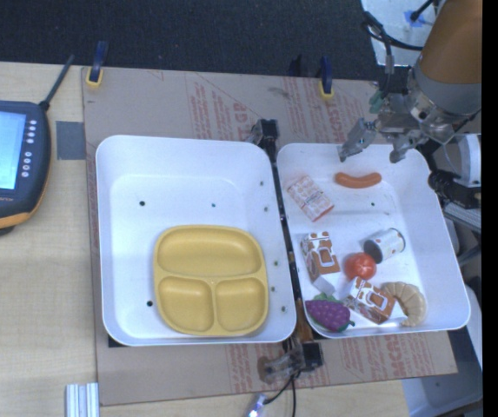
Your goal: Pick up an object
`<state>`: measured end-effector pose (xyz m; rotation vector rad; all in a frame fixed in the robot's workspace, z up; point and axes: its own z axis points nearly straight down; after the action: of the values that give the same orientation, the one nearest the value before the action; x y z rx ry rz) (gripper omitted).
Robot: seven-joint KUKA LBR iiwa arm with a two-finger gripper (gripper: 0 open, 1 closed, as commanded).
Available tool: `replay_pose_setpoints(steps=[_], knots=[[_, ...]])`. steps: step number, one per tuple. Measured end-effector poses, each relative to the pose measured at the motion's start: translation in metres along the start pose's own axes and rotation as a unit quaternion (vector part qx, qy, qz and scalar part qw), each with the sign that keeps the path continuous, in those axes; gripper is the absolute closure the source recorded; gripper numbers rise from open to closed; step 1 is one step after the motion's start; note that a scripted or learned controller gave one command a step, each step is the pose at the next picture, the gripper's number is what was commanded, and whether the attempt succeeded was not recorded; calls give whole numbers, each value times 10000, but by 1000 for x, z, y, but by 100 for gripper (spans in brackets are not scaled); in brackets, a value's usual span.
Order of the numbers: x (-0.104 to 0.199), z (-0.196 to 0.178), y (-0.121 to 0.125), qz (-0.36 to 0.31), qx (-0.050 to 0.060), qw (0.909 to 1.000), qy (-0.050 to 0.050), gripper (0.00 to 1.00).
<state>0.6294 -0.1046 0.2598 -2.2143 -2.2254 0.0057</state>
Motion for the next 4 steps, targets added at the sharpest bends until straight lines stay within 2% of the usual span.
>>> replay_pose_setpoints(steps=[1,2,3,4], knots=[[23,69,-47,4,8,10000,-3,0],[-39,154,-73,6,9,10000,0,0],[-26,169,-118,-5,2,10000,5,0],[-27,159,-118,-23,3,10000,-4,100]])
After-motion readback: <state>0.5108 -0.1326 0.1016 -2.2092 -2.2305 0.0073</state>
